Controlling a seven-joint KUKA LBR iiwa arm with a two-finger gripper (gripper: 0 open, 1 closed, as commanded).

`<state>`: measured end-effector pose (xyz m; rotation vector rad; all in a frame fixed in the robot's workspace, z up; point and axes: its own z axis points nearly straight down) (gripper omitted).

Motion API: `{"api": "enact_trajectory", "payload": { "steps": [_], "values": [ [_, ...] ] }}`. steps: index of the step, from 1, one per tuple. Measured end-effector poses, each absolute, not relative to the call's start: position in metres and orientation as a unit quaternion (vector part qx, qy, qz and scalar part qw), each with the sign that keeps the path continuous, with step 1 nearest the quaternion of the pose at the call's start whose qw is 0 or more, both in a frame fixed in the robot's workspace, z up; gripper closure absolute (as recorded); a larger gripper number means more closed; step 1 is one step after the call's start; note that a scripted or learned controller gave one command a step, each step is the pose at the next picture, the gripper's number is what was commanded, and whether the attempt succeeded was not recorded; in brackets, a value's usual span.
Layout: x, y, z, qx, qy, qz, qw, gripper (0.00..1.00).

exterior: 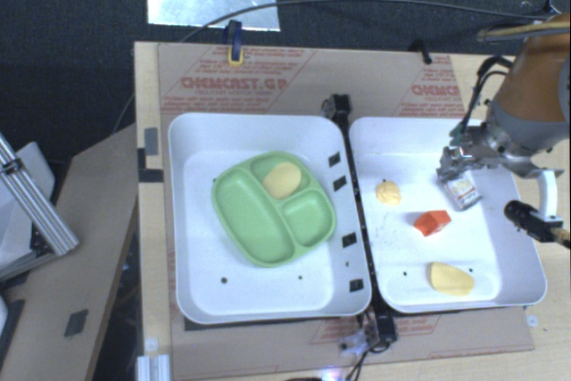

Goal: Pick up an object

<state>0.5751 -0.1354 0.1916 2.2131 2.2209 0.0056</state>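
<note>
My gripper [454, 167] hangs over the right bin [508, 288], near its far right side. Directly below it, and touching it in this view, is a small white and brown packet [462, 191]; whether the packet is held is unclear. A red block [433, 222] lies in the middle of that bin. A small pale yellow lump [387, 191] sits to its left. A larger yellow piece [451, 278] rests near the front wall.
The left bin [201, 290] holds a green divided plate [259, 227] with a yellow item [283, 179] in its far compartment. A black divider with clips [355, 210] runs between the bins. A black fitting [533, 223] juts over the right bin's right rim.
</note>
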Motion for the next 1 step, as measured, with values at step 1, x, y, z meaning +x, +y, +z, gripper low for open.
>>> {"api": "enact_trajectory", "payload": {
  "steps": [1],
  "values": [
    [0.5765,-0.1356,0.2154,0.706,0.709,0.0013,0.002,1.0]
  ]
}}
